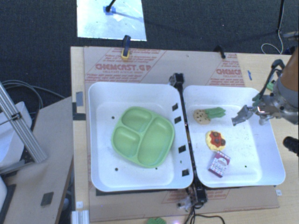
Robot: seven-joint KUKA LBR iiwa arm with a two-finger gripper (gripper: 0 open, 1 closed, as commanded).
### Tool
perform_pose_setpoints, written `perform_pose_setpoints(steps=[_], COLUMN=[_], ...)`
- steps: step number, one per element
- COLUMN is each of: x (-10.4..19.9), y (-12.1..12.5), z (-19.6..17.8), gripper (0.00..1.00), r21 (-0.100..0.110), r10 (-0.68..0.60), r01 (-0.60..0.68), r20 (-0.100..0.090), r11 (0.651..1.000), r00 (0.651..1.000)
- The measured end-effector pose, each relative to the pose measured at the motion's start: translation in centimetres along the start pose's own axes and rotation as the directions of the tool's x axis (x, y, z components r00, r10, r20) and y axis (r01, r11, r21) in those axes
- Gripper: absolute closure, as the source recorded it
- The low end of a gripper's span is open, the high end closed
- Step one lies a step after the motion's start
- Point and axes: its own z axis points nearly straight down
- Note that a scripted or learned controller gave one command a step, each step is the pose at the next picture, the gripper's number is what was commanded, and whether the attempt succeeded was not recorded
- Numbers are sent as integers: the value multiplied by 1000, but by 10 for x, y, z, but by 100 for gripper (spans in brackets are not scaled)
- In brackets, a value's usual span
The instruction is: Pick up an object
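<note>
Two white bins (135, 90) sit on your wooden surface (154, 62) over dark carpet. You cannot tell the claw's (239, 116) state; it hangs beside the cookie toy (202, 116), pizza toy (216, 140) and small packet (218, 164).

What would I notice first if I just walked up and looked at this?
Probably the big green divided plate, lying alone in the left white bin. Next, the toys in the right bin: a cookie with a green piece near the top, a yellow and red round toy in the middle, and a small packet below. The gripper hangs over that bin's right side.
</note>
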Motion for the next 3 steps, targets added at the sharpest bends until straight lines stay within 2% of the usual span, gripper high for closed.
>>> perform_pose_setpoints(steps=[1,2,3], x=[11,10,10], y=[-22,-20,49], z=[167,150,157], gripper=[0,100,100], r21=[2,-3,-9], r10=[2,2,-3], r01=[-2,-2,3], r20=[0,1,3], r11=[1000,1000,1000], r00=[1000,1000,1000])
